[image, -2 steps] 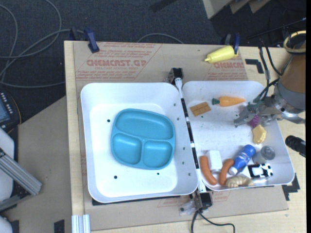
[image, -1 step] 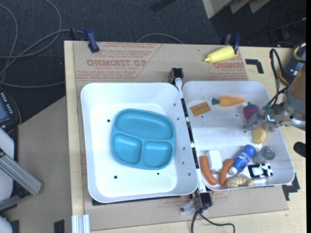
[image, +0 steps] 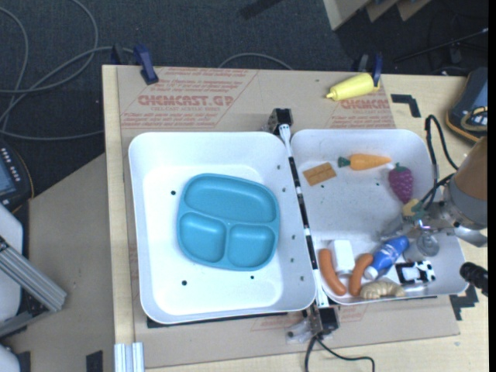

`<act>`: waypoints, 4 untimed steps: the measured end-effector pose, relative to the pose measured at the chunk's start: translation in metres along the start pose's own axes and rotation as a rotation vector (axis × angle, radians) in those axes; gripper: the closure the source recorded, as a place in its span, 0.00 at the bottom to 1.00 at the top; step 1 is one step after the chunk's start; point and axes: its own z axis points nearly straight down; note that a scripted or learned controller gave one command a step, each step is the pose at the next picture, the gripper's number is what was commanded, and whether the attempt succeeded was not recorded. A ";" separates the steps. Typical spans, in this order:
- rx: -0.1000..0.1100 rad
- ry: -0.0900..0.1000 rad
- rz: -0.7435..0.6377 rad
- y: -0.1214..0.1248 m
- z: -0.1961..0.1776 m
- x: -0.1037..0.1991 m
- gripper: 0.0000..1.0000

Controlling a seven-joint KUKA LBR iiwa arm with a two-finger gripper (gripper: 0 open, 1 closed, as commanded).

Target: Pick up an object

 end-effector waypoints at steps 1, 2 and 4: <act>-0.006 0.002 -0.008 0.096 0.007 0.002 0.00; -0.009 -0.007 -0.003 0.094 -0.005 -0.003 1.00; -0.017 -0.006 -0.010 0.082 -0.099 0.161 1.00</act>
